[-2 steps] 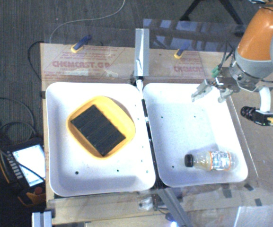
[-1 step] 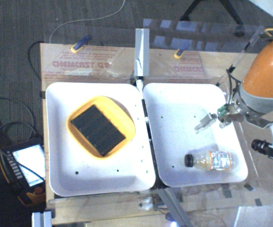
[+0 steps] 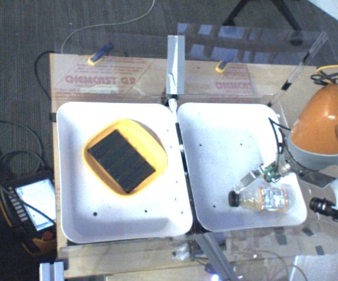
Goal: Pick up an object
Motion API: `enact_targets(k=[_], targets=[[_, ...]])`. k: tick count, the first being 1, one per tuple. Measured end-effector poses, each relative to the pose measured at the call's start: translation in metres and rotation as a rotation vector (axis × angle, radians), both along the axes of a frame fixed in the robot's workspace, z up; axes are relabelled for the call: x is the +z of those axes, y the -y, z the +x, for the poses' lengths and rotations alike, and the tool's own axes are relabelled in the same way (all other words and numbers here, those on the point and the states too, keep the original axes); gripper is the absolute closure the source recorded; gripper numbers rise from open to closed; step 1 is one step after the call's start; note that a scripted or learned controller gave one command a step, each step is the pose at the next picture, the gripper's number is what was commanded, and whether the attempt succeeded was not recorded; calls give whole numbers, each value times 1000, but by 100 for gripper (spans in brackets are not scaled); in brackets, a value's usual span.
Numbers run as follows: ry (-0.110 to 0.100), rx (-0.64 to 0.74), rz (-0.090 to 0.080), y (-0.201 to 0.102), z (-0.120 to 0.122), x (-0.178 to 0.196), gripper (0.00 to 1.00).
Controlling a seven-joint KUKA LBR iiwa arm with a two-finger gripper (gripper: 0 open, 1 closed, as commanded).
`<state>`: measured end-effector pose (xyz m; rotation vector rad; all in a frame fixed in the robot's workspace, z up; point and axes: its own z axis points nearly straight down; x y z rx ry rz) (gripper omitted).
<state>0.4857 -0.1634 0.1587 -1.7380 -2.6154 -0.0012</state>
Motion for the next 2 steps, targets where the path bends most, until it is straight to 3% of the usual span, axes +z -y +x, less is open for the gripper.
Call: enact_targets(k=[1, 2], targets=[[14, 11, -4, -20, 2, -67, 0], [20, 18, -1, -23, 6, -57, 100]])
